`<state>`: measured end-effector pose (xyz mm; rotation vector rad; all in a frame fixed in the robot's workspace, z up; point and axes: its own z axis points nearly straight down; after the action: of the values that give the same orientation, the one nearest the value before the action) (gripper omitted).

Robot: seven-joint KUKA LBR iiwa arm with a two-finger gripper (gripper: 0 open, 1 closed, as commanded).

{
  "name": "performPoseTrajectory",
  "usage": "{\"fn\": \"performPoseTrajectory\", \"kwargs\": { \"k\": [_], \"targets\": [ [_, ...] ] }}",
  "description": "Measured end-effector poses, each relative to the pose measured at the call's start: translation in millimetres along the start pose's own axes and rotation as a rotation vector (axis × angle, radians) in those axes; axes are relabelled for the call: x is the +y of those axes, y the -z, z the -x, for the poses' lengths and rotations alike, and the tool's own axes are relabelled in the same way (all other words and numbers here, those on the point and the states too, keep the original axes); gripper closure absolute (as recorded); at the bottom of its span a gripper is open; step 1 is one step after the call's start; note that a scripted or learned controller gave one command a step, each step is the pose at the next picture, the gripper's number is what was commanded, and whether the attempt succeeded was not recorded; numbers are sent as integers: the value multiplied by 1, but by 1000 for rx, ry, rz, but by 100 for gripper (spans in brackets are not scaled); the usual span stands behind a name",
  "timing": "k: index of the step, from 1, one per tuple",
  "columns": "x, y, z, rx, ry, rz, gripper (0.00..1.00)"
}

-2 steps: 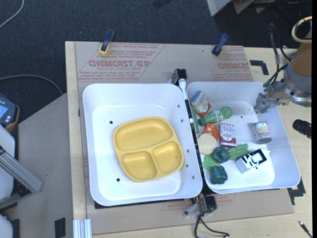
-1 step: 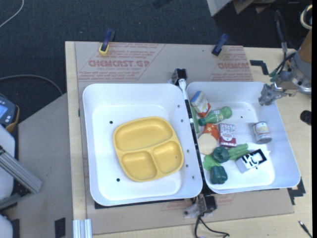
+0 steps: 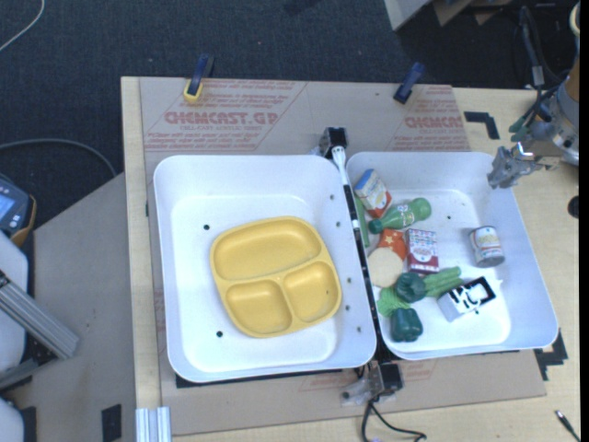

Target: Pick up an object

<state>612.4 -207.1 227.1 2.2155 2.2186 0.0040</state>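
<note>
The jaws hang at the top right corner of the right bin, up by its far rim. They are small in the camera view, and I cannot tell if they are spread or pinched. Nothing sits between them.

The things to pick from all lie in the right bin. The nearest one to the jaws is a little can. It stands by itself, below the jaws and a bit to the left, near the bin's right wall. It looks round and short, so it has no long side to line up with.

The other things are in a crowd further left, well apart from the jaws. There is a green bottle, a red box, a green pepper and a white block with black marks. The green bottle lies tilted, with its long side going from upper right down to lower left.

The left bin has a yellow tray with three parts in it. It is far from the jaws.

I think the can is the easy pick. The jaws would need to go toward the near side of the bin and then down.
</note>
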Motion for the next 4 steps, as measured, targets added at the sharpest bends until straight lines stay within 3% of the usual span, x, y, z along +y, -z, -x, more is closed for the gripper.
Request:
{"fn": "performPoseTrajectory", "kwargs": {
  "k": [3, 4],
  "targets": [
    [-3, -17, -152, 5, 4, -9, 100],
    [-2, 2, -205, 4, 5, -2, 100]
  ]
}}
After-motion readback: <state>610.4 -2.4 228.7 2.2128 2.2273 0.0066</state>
